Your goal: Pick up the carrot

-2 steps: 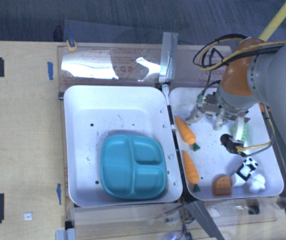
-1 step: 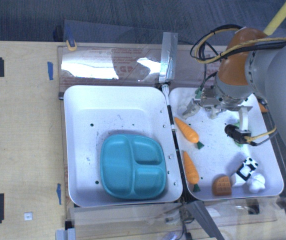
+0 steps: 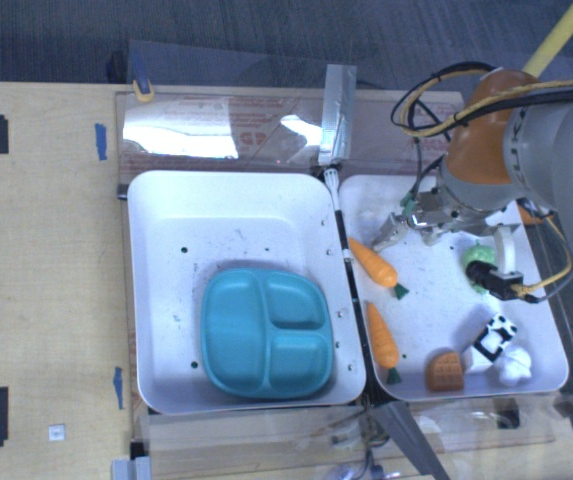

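While two carrots (image 3: 374, 264) are lying below it, the gripper (image 3: 398, 223) is hovering, its fingers spread apart, gripping nothing

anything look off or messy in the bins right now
Nothing looks spilled or broken. The two carrots lie loose along the right bin's left wall, tilted at different angles, near the gripper. The teal divided plate sits slightly skewed in the left bin.

We see open floor mid-bin in the right bin (image 3: 556, 353); carrots (image 3: 374, 264) crowd its left edge, toys its front-right corner.
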